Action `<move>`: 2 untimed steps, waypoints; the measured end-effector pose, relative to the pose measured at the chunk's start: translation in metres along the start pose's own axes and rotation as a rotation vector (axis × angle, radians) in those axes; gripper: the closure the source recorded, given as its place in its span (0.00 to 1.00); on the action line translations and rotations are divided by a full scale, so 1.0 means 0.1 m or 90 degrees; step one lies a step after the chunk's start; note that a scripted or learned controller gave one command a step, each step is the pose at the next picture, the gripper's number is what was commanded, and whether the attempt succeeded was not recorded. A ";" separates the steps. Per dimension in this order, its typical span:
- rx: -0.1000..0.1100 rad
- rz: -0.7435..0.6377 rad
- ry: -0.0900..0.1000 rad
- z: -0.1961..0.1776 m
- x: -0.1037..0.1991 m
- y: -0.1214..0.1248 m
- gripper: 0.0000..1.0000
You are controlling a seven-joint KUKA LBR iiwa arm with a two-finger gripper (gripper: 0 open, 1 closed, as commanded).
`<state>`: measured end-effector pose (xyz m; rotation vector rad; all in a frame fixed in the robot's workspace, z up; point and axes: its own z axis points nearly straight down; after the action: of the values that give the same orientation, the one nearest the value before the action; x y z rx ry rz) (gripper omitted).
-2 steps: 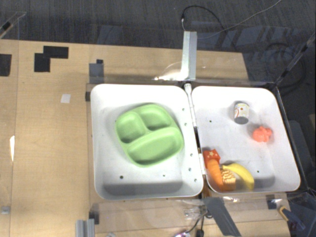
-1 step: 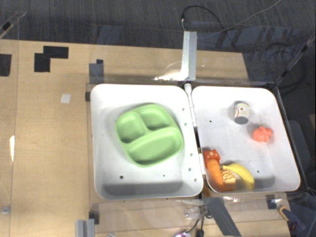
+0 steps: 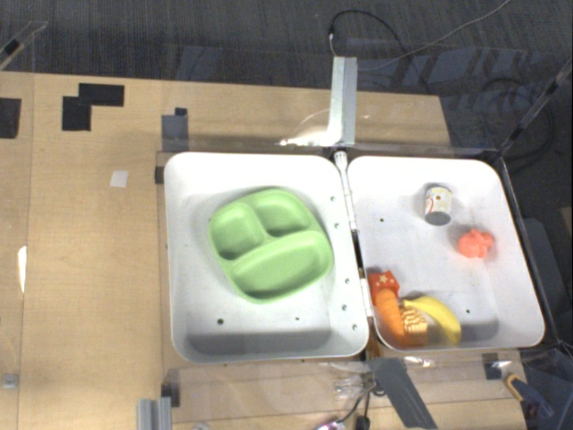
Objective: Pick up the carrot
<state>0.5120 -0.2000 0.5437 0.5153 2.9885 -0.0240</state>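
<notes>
The orange carrot lies in the right bin, near its front left corner. It rests against a yellow banana on its right, with a small yellow-brown item wedged between them. A red block with pale dots touches the carrot's far end.
A green divided plate sits in the left bin. In the right bin, a small can lies toward the back and an orange-pink lumpy toy sits near the right wall. A metal post rises behind the bins.
</notes>
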 end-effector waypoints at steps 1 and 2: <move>0.000 -0.001 -0.008 -0.14 -0.02 0.01 1.00; -0.001 -0.002 -0.017 -0.27 -0.05 0.02 1.00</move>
<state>0.5146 -0.1987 0.5712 0.5065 2.9638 -0.0286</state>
